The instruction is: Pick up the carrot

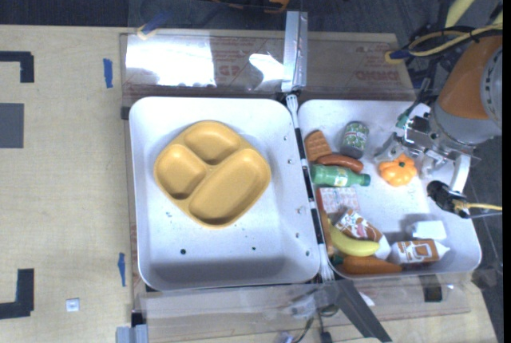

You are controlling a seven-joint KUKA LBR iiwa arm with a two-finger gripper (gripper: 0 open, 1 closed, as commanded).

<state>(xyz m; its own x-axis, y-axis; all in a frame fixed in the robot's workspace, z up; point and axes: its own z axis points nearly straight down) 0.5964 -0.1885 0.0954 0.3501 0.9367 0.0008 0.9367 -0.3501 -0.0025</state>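
The left shallow white bin (152, 254) holds a yellow three-compartment plastic plate (211, 171). In the right white bin (467, 246), the grey gripper (421, 143) sits at two o'clock, finger state unreadable; the long orange carrot (369, 266) lies at six o'clock, under a yellow banana (351, 244)

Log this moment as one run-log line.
task: pick up carrot | gripper: right bin, over orange pumpkin-like toy | carrot: near edge, under banana, untouched | status: not grasped
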